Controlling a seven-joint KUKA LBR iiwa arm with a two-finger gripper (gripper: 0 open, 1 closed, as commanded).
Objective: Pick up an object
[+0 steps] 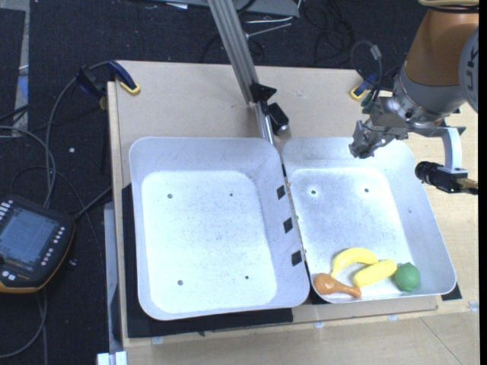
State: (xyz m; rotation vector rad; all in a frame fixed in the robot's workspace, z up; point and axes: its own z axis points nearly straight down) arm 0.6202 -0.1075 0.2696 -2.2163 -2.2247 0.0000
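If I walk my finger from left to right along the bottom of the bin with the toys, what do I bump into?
Orange drumstick-shaped toy → yellow banana → green round toy. A second yellow piece overlaps the banana, so I left it out.

I'm seeing two white bins (pixel 205 158), both speckled with dark dots. Well below my dark grey gripper (pixel 364 147) sit a yellow banana (pixel 351 259), a second yellow piece (pixel 374 272), a green fruit (pixel 407 277) and an orange-brown piece (pixel 333 284). Orange band on my arm (pixel 441 33); bench (pixel 190 101) is pale tan.
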